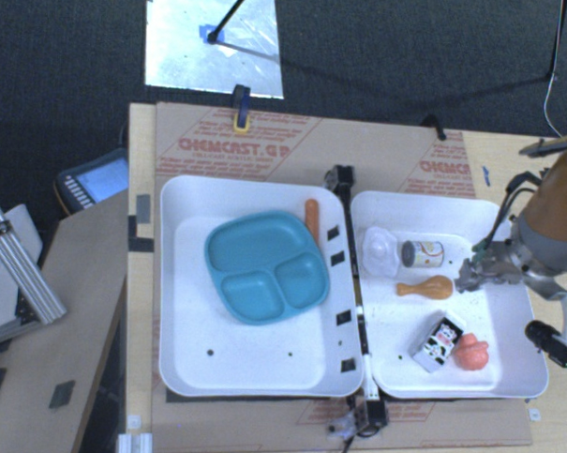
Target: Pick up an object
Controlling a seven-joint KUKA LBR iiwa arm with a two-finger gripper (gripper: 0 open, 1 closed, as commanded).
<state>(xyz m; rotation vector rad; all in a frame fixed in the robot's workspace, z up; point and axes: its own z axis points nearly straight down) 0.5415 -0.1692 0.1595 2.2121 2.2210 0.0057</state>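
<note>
Gripper (473,274) hovers in the right bin (518,217), just beside the drumstick (427,290); finger state cannot be told. Drumstick lies mid-bin, likely light, rigid, smooth plastic. Best hold is probably across the narrow shank, since the bulbous end may slip.

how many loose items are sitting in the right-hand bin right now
5: a clear cup far left, a small can beside it, a tan drumstick mid-bin, a black-and-white box and pink toy near front. The end effector may hide more.
</note>
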